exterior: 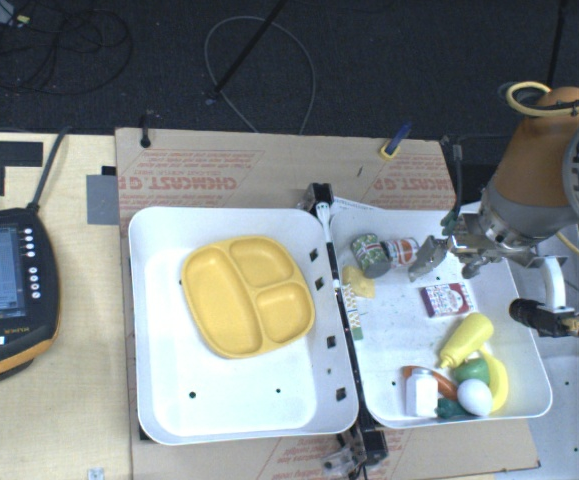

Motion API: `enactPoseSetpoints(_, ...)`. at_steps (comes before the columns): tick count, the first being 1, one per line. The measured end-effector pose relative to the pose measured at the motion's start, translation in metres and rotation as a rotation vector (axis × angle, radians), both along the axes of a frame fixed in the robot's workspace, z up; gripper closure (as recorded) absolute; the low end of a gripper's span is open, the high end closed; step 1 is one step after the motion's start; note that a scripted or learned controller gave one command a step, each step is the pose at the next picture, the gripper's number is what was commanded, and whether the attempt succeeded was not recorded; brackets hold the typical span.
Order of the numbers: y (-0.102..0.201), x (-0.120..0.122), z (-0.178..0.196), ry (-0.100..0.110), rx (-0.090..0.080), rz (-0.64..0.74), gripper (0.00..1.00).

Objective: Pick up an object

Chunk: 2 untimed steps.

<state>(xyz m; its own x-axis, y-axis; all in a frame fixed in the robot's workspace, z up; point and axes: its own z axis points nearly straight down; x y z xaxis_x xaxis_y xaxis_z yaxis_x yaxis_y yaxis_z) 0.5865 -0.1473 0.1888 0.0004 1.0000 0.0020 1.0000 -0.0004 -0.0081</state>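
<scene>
Your gripper (447, 248) hangs over the upper part of the right bin (529, 408), entering from the right edge of the camera view; its fingers stand apart at a moderate spread with nothing between them, so log it as holding nothing. Just below and slightly right of the fingertips lies a small red-and-white packet (445, 299), flat on the bin floor, its long axis running roughly left to right with a slight tilt; it sits near the gripper but apart from it, and it reads as the closest candidate. Left of the fingertips, at about the same height in the view, a small can with a red-and-white label (401, 251) lies on its side, touching or nearly touching a dark green round container (371, 254). Further out, a pale yellow wedge (359, 286) rests by the divider. Toward the near right corner you have a yellow bottle-shaped toy (466, 338), angled diagonally, and below it a cluster: white egg (475, 396), banana (496, 380), green piece (472, 371), packed too tightly to separate cleanly. The left bin (159, 388) carries a yellow divided plate (248, 295), well apart. Judgement: a short descent toward the packet is the nearest option; its flatness may make the grasp slip.
</scene>
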Motion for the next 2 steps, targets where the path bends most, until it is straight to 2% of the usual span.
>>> enactPoseSetpoints(1, -0.05, -0.018, -0.09, -0.011, -0.002, 0.001, 0.0)
enactPoseSetpoints(2, -0.054, -0.073, -0.101, -0.011, -0.001, -0.003, 0.0)
